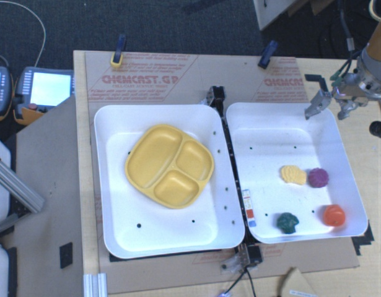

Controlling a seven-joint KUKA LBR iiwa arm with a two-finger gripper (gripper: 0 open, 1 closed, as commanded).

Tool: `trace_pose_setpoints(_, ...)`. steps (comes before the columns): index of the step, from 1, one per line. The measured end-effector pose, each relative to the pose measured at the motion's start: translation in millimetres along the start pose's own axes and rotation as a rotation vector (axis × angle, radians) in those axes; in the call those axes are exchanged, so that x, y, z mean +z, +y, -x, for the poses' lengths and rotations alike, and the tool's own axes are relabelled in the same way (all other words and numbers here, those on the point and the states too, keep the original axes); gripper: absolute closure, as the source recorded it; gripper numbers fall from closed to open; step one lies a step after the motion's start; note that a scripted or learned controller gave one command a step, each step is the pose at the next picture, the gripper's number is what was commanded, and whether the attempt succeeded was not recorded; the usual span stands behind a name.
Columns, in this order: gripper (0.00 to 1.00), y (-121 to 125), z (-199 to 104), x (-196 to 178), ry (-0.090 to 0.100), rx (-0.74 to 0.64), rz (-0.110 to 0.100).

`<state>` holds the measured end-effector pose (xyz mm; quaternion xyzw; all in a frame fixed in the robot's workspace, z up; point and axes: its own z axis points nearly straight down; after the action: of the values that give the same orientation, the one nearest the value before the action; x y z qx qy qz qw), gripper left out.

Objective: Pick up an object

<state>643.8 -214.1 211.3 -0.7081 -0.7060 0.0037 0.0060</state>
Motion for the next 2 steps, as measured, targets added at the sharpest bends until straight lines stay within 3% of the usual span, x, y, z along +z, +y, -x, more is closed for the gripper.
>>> trace_pose_setpoints(1,0.0,3,-1,-9,-0.003,-0.003,0.014)
trace_pose_setpoints(2,0.0,-5,-7,46,-0.001,-0.003,0.007)
